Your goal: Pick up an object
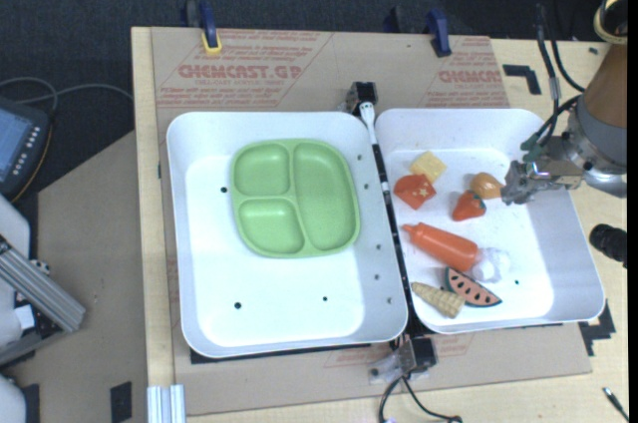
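Gripper (520, 184) over right bin (568, 251), finger state unclear; strawberry (470, 206) and onion (486, 183) just beside, to its left.

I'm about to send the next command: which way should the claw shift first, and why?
Probably a short shift toward the left bin, then down. The claw hovers at the right bin's right side, and the small orange-brown round toy lies just beside it as the nearest object, with the red strawberry toy close below.
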